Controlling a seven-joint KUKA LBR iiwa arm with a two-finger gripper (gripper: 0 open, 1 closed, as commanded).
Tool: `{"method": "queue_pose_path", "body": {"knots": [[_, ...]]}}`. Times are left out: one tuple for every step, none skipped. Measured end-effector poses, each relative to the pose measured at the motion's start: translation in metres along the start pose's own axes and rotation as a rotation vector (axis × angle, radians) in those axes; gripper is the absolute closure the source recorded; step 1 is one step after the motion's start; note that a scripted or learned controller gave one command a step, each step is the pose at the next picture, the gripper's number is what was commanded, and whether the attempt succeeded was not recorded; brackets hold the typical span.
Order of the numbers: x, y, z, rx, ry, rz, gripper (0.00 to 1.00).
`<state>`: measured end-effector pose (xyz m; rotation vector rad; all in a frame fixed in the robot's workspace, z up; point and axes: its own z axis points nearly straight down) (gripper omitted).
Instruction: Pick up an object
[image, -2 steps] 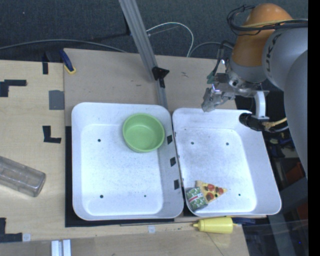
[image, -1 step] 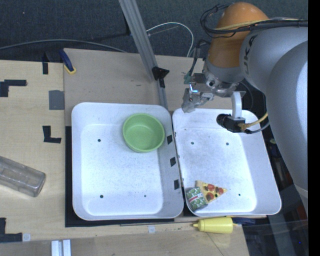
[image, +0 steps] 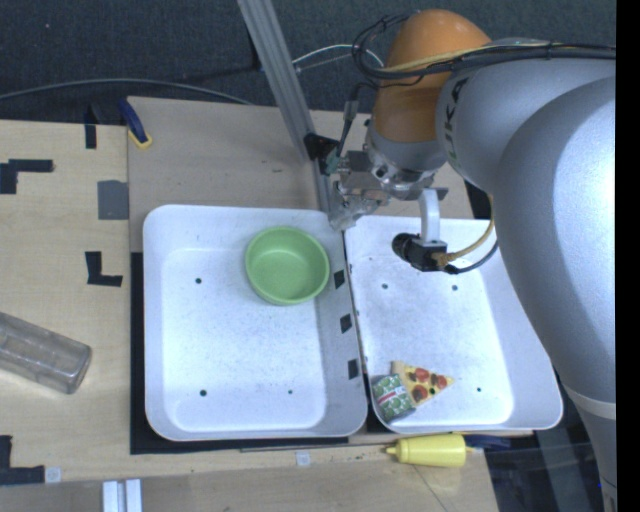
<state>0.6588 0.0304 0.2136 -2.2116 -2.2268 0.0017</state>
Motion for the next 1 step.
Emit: {"method": "queue_pose_path", "body": {"knots": [[0.0589, 0.0055, -0.0013, -0.002, 0.000, -0.001, 1.00]]}}
